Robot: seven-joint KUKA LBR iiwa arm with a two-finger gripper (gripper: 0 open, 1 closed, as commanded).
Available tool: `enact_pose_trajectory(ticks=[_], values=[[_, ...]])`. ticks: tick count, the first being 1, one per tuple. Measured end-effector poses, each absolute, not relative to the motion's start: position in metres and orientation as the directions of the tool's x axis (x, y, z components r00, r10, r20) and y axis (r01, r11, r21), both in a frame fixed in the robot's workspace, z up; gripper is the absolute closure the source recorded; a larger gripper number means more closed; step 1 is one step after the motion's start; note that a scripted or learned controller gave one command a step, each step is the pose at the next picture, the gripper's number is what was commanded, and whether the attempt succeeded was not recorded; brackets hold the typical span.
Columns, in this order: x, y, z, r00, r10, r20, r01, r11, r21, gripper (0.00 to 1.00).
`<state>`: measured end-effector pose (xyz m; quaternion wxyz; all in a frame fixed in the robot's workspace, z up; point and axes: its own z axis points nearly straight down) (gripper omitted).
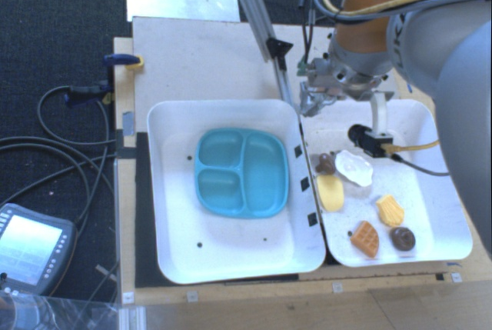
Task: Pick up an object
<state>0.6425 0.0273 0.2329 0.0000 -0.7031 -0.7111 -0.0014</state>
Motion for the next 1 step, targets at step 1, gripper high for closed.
enact_pose_trajectory(ticks=[1], values=[[0.6587, 0.0748, 0.2224, -0.01, 1.0, 0.002, 1.0, 0.01, 0.002, 1.0]])
